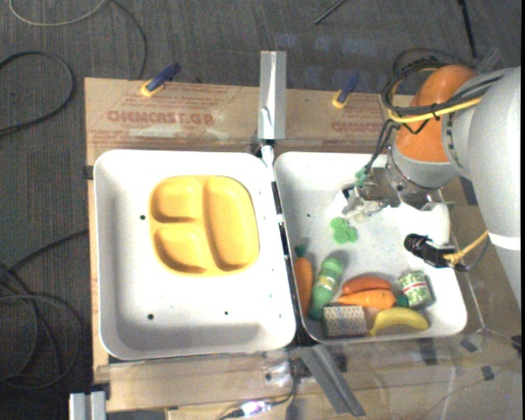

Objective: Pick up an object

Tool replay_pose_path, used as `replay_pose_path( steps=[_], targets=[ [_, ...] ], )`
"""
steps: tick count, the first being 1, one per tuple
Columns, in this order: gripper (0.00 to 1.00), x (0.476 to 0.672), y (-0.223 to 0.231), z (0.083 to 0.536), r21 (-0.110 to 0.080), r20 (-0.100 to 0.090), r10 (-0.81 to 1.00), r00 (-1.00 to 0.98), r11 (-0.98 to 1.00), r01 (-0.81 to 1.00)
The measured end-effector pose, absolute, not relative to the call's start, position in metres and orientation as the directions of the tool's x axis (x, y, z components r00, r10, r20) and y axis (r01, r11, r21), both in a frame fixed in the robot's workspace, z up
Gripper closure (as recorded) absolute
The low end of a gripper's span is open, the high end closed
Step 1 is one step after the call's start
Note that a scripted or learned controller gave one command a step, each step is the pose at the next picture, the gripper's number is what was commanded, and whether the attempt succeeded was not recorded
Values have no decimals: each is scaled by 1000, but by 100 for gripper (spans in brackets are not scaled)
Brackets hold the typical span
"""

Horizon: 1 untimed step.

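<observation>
My gripper (362,203) hangs over the upper middle of the right bin (455,318), reaching in from the right under the orange wrist band. Just below and left of it a small green leafy piece (342,229) lies on the bin floor, apart from the gripper. Along the bin's front lie a carrot (304,284), a green bottle (326,283), an orange vegetable (369,291), a brown block (345,320), a banana (400,321) and a small green can (416,288).
The left bin (122,322) holds a yellow divided plate (205,223). A black connector (420,247) on a cable hangs over the right bin's right side. A metal post (272,94) stands behind the wall shared by the bins.
</observation>
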<state>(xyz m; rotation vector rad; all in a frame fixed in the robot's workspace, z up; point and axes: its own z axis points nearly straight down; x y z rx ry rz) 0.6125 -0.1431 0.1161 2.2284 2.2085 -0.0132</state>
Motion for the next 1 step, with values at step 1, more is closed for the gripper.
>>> replay_pose_path(
  steps=[1],
  targets=[
    [0, 612, -143, 116, -3, -10, 1000, 9, -9, 1000]
  ],
)
